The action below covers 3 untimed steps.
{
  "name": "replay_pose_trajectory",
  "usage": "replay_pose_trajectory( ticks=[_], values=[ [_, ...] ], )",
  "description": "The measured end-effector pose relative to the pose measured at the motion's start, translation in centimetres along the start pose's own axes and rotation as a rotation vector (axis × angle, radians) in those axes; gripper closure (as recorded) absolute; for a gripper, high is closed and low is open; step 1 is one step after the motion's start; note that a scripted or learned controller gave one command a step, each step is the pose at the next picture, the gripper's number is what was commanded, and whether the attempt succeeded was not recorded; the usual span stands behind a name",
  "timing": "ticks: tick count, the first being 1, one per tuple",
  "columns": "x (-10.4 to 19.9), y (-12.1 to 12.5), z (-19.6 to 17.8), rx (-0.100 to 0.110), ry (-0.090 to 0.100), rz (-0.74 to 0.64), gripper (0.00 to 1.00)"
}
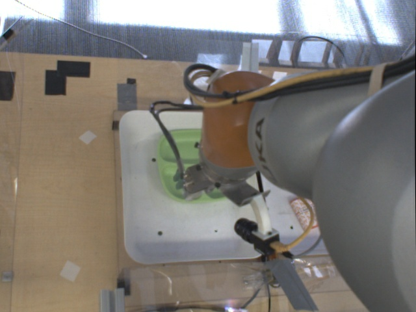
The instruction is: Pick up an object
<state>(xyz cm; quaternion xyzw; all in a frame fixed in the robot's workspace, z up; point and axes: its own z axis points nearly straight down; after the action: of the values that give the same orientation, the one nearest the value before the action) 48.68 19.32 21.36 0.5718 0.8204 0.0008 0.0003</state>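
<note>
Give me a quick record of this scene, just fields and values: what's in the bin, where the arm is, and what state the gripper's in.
bin: white bin, shallow, on the wooden bench
object in bin: green tray, light green, lying flat in the bin's upper half
other item: something with red print at the bin's right side, too hidden to identify
arm: grey arm with orange band, reaching in from the right
gripper: gripper low over the green tray's right part
grasp: cannot tell

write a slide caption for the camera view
Grey arm reaching in from the right, its claw low over a green tray in the white bin.
</note>
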Motion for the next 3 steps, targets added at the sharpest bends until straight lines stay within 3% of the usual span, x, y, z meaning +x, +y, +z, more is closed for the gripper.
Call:
replay_pose_trajectory(
  ticks=[1,2,3],
  values=[
    [1.7,1.5,2.9,-0.002,0.0,-0.666,1.0],
    [4.0,1.5,1.4,-0.002,0.0,-0.211,1.0],
    [3.9,1.7,0.3,-0.006,0.0,-0.216,1.0]
  ],
)
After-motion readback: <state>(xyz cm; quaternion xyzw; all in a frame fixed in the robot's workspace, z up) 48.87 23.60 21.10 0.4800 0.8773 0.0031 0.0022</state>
